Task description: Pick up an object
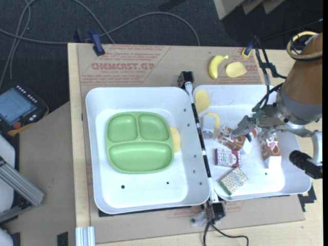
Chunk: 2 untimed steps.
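In the left bin [97, 152] I see a green divided plate [139, 142] lying flat with a yellow piece [176, 139] tucked against its right edge, well apart from the arm's work. In the right bin [287, 183] the small cartons [226, 157] and packets [233, 180] lie scattered, presumably as loose pick targets. My gripper [245, 129] hangs low over the red-and-white packet [230, 136] at the bin's middle; whether the jaws are spread or pinching it I cannot tell.
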Each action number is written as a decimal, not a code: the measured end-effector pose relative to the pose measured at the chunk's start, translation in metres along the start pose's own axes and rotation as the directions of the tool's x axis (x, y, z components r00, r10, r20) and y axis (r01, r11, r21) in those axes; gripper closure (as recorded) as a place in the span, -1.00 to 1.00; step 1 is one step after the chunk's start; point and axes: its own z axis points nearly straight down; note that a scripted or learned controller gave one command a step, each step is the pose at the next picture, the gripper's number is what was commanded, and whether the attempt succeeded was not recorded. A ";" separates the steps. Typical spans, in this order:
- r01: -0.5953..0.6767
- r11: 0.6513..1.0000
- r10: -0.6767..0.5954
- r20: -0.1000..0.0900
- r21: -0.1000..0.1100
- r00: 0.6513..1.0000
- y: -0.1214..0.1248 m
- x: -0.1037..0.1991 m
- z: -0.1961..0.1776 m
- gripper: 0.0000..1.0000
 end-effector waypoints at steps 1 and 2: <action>-0.001 1.000 0.001 0.000 0.001 1.000 0.029 -0.020 0.057 -1.00; -0.001 1.000 0.001 0.000 0.000 1.000 0.036 -0.010 0.147 -1.00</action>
